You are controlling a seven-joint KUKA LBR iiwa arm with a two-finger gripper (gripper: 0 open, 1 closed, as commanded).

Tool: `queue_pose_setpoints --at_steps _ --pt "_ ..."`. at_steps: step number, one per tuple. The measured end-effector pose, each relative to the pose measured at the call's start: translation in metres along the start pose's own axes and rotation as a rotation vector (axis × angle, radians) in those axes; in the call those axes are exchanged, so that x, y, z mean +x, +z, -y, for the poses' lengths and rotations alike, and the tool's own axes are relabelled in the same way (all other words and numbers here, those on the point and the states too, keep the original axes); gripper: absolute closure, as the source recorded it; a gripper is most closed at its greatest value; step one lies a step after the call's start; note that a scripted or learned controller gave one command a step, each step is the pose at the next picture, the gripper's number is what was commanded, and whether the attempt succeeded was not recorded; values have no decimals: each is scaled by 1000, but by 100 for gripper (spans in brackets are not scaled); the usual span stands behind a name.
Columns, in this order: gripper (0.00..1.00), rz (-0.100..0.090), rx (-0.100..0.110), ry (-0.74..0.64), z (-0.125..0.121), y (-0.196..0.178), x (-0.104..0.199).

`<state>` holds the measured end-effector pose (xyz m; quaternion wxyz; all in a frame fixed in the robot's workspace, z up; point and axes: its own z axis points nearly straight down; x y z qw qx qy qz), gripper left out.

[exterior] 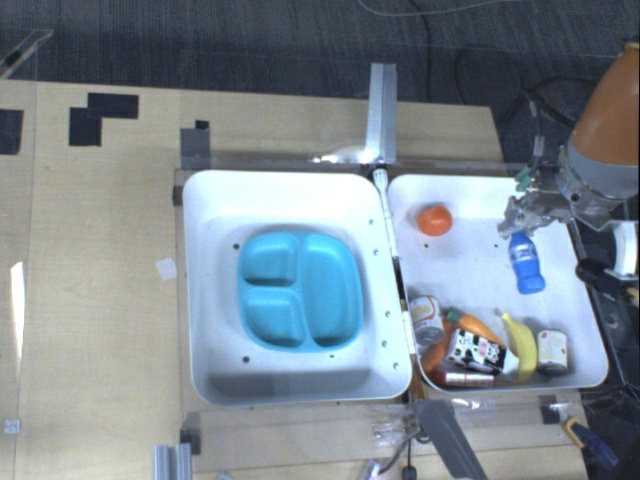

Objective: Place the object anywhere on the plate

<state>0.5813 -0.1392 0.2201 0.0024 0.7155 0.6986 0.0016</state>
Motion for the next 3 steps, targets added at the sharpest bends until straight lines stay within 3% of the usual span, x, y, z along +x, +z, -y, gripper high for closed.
queue_pose_setpoints --at_steps 1,2,3 --pt "100 -1 1 -56 -11 3 89" --pt "100 -2 3 -80 14 12 162" --pt "100 -2 3 -237 24 35 238"
